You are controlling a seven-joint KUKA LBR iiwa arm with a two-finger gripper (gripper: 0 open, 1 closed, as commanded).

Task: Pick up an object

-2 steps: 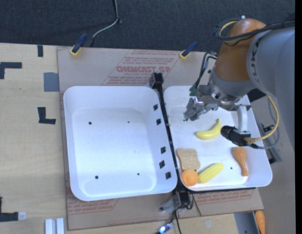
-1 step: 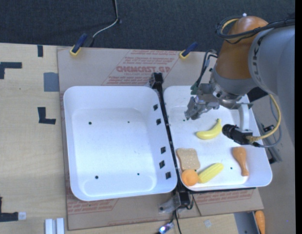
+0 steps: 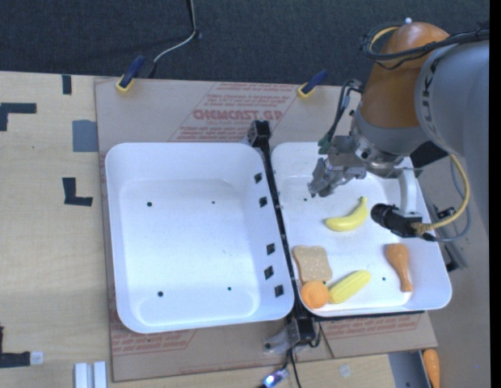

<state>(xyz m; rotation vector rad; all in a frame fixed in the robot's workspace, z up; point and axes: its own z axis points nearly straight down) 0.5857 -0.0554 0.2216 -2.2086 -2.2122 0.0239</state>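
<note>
- The gripper (image 3: pixel 325 181) hangs over the right bin (image 3: pixel 428 297), seemingly for a descent; whether it is released or clenched cannot be told.
- The banana (image 3: pixel 348 217), the likeliest pick, lies just below-right of it, untouched.

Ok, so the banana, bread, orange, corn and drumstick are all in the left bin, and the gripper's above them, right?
Wrong bin. The camera view shows the banana, bread, orange, corn and drumstick in the right bin, with the gripper above it.

arm (image 3: pixel 456 87): grey shell | orange band abv wrist | yellow+black cables | end effector (image 3: pixel 323 183): dark grey metal
</note>
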